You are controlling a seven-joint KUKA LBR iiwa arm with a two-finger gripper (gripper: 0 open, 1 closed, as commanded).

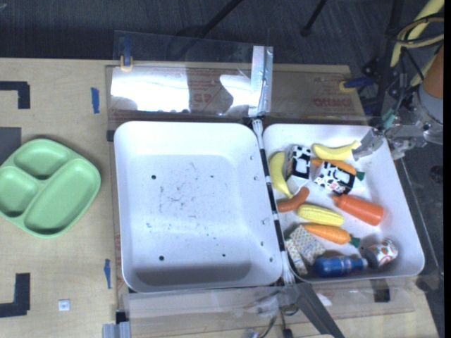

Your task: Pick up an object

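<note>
Plastic toy food fills the right bin (412, 241), and any one piece can serve as the object to pick. Candidates lie packed close together: a yellow banana (334, 150) near the far rim, a second banana (277, 172) along the left wall, a black-and-white cow-patterned toy (301, 162) between them, a large orange carrot (359, 208) toward the right, a corn cob (320, 214), a small carrot (327, 234), a sausage (292, 200), a blue bottle (340, 265) near the front wall, and a patterned ball (382, 253) in the front right corner.

Gripper (368, 146) position: at the far right corner of the right bin, just beside the right end of the yellow banana. No item is seen between the fingers. Whether the claw is released or clenched cannot be told from this view; the tip is small and blurred.

Current step, as judged: approach, before any grasp. No object is lifted.

Next move calls for: selection of one target, alignment above it, and a descent with the fingers straddling it. The yellow banana is the nearest candidate. Crowding raises the risk of nudging neighbours.

Left bin (141, 259) sits adjacent, touching the right bin. A green divided tray (14, 189) rests on the bench (56, 83) well apart to the left.
</note>
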